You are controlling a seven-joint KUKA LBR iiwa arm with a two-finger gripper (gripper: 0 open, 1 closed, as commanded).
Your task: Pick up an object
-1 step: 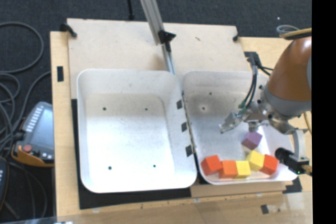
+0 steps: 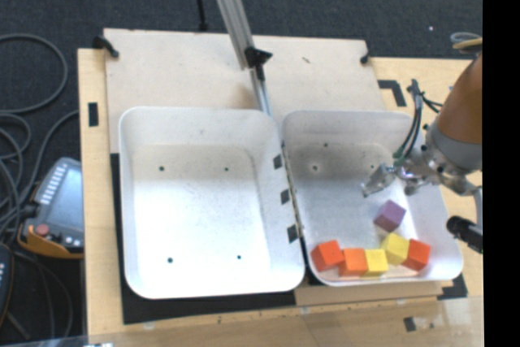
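In the right bin (image 2: pixel 325 134), a purple cube (image 2: pixel 390 215) sits alone near the middle right. Along the front wall lies a row of cubes: orange (image 2: pixel 328 254), orange (image 2: pixel 354 261), yellow (image 2: pixel 376 260), yellow (image 2: pixel 396 246) and red-orange (image 2: pixel 418 253). My gripper (image 2: pixel 392 181) hangs just behind and above the purple cube, apart from it. It is open with nothing between its fingers. The arm's orange band (image 2: pixel 465 106) shows at the right edge.
The left bin (image 2: pixel 138 134) lies beside the right one, sharing a middle wall. A slanted metal post (image 2: pixel 231 4) rises from behind the bins. Cables and a handheld pendant (image 2: pixel 57 207) lie off the bench to the left.
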